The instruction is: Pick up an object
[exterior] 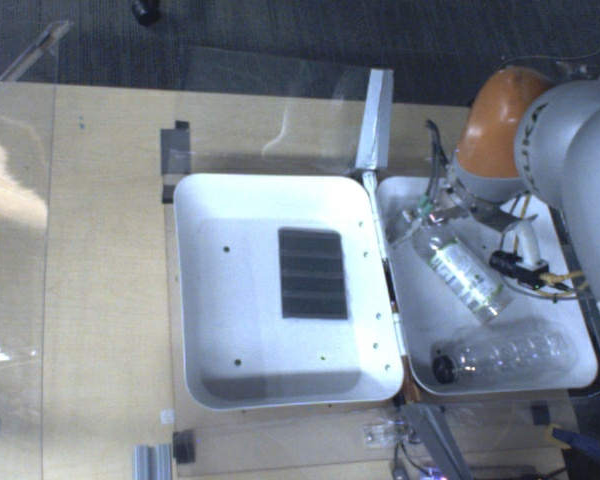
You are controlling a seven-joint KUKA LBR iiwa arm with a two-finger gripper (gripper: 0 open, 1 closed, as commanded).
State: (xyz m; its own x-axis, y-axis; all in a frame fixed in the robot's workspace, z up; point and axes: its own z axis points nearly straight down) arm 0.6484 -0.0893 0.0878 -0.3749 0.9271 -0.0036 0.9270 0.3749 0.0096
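- Clear plastic bottle with a printed label [460, 268] lies tilted in the right white bin [580, 373], near its far-left corner.
- A second clear bottle with a dark cap [500, 353] lies along the near wall.
- Grey arm with orange band [500, 128] hangs above the labelled bottle; the gripper [430, 208] sits by its neck, its state impossible to tell.
- Best to centre across the bottle's body, not its slippery neck.
- Left white bin [210, 268] holds a dark ribbed rectangular pad [312, 273].

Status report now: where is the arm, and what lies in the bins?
Arm over right bin. Two clear bottles: one slanted mid-bin, one along near wall. Dark ridged pad in left bin.
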